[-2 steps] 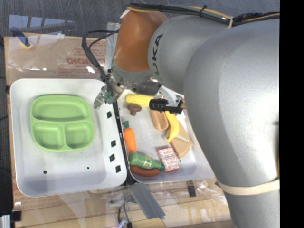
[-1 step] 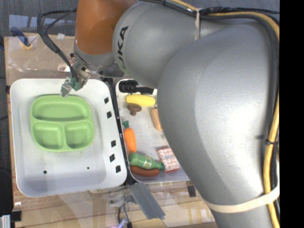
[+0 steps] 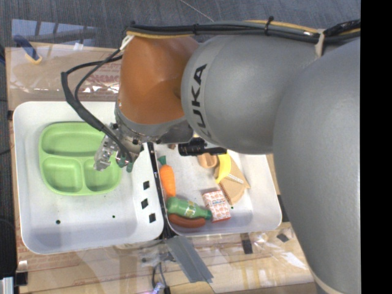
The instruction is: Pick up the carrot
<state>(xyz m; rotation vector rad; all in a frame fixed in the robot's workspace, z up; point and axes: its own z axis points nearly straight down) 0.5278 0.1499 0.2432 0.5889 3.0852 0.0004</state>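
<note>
Carrot (image 3: 166,178), small and bright orange with a green stub at its upper end, lies lengthwise in the right bin (image 3: 262,218), just beside the wall it shares with the left bin (image 3: 37,225). We see it free, with nothing gripping it. Below it lie a green bottle-shaped item (image 3: 187,209) and a brown sausage (image 3: 187,222), then a red-patterned packet (image 3: 217,204), a tan wedge (image 3: 233,187) and a yellow banana (image 3: 223,165) to the right. The grey arm with its orange band (image 3: 153,78) fills much of our view. Its claw (image 3: 110,156) hangs over the left bin, at the right edge of a green divided tray (image 3: 67,158); whether it is released or clenched we cannot tell.
</note>
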